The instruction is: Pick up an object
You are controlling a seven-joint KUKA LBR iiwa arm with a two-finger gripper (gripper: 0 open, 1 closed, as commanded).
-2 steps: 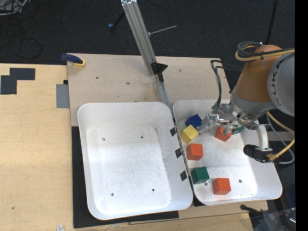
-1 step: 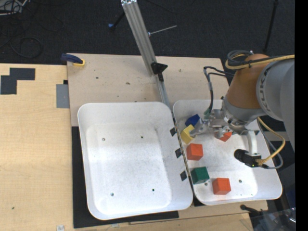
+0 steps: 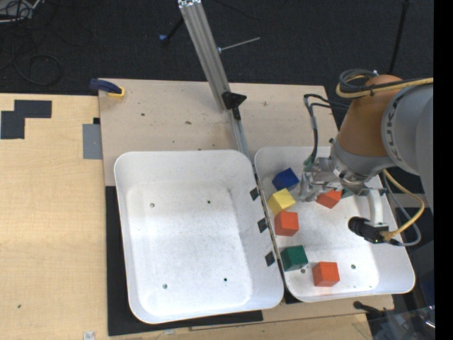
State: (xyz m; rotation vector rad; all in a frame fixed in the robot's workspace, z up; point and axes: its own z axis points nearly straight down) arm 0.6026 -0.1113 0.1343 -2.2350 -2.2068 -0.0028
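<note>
Right-hand shallow white bin: tool, opening indeterminate, beside small red-orange cube; recommend centring squarely over it before closing.

Colours across my bench and bins

My arm is grey with an orange band above the wrist, and yellow cable loops at its 5 o'clock. Both bins are white: the left bin is peppered with fine dark specks, the right bin carries the cubes. Around the yellow cube, a blue cube sits at 12 o'clock and an orange-red cube at 6; further toward 6 lies a green cube, with another orange-red cube at 4 and a third at 3. The bench is pale wood with dark grey patches; the floor is black. The slanting rail is silver, its tip checkered black and white.
</note>
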